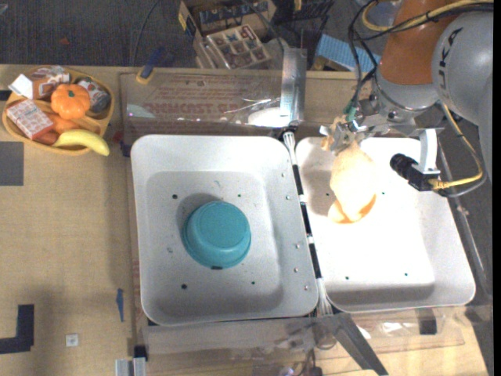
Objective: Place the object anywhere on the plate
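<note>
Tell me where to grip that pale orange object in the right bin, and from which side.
Judging from above, come straight down on the pale orange object and close across its narrower width, near the middle. It lies as an elongated rounded lump on the right bin floor with open floor on either side. Glare washes out its surface, so its exact shape is uncertain. The gripper is just above it.

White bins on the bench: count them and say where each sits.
2. The left bin holds an upside-down teal bowl; the right bin holds a pale orange object under the arm. None seem hidden.
</note>
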Controlling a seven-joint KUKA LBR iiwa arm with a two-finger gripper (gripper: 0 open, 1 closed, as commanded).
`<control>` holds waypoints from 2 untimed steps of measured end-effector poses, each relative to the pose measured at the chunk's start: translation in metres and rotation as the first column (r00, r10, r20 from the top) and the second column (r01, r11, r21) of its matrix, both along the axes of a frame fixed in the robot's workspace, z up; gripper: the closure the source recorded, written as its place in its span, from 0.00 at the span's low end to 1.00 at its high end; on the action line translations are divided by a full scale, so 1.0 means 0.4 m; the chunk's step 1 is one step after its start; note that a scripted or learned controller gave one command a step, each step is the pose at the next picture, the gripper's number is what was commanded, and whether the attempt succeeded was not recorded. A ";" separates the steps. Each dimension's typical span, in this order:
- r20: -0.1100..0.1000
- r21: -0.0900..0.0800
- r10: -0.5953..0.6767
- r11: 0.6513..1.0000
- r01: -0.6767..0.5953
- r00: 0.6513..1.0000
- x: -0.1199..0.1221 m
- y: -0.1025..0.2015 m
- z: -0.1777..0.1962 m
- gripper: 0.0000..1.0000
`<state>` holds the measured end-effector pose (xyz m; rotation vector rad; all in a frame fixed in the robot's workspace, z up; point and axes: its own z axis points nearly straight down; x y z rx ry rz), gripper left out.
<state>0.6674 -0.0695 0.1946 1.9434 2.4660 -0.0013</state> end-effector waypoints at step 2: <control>0.000 0.001 0.389 0.921 -0.389 0.921 -0.023 0.106 0.098 1.00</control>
